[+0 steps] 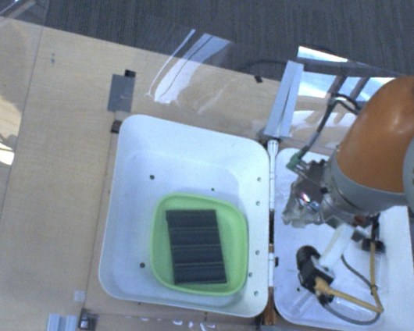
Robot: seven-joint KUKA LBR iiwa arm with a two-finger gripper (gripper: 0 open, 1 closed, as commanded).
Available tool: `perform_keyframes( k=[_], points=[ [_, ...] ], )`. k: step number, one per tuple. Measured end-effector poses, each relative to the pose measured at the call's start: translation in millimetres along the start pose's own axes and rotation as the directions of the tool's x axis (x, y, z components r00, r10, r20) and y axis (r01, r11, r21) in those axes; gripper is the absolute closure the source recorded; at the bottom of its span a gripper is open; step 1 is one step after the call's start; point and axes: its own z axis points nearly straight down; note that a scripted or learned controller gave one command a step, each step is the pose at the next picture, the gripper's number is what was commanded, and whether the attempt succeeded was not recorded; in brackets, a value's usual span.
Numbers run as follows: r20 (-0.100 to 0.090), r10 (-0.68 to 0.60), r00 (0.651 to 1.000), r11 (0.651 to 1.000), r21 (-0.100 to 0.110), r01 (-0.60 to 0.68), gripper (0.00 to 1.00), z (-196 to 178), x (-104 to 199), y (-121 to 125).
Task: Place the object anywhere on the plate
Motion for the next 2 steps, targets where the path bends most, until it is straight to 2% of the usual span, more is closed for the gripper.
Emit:
perform_keyframes(
  k=[1,2],
  points=[
    [0.001,-0.212,0.977,0.977,0.01,0.212,1.0,95.2,52.5,-24.8],
    [0.001,-0.212,0.977,0.977,0.01,0.211,0.0,95.1,52.2,-24.5]
  ],
)
